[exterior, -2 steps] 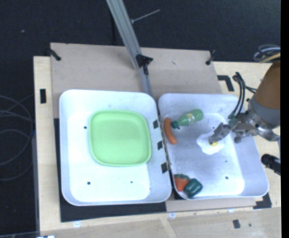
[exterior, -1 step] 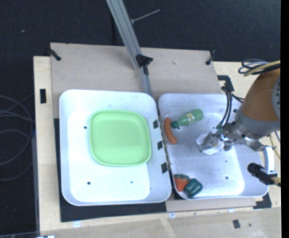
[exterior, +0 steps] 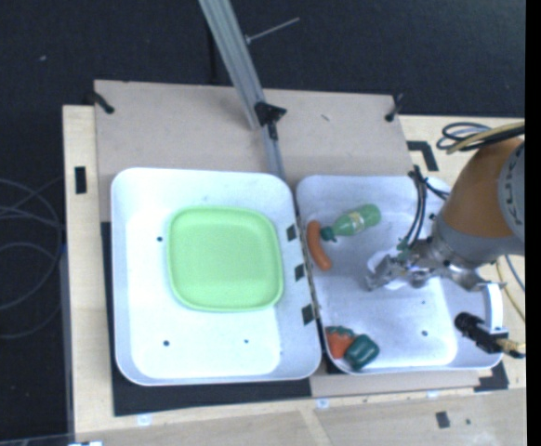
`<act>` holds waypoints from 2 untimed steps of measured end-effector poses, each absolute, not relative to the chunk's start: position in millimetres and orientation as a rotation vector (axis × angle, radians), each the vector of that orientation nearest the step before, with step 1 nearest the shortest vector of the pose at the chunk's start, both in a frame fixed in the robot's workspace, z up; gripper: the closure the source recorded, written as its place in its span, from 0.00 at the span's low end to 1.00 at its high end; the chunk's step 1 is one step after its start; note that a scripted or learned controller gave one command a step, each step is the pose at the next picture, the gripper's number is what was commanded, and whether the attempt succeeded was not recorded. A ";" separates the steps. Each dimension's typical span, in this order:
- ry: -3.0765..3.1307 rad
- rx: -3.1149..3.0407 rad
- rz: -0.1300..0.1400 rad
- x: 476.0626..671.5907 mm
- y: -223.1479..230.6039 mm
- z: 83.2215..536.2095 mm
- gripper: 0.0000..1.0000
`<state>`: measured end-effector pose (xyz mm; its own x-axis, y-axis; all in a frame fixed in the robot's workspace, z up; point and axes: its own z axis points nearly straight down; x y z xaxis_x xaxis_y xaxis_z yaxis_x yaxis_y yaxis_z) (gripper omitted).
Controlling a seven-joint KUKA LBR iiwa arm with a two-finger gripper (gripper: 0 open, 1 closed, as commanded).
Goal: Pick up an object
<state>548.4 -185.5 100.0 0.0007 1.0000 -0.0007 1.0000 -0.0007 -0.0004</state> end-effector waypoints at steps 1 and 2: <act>2.217 2.222 0.004 549.4 -186.0 112.1 1.00; 2.217 2.218 0.005 555.7 -190.7 172.8 1.00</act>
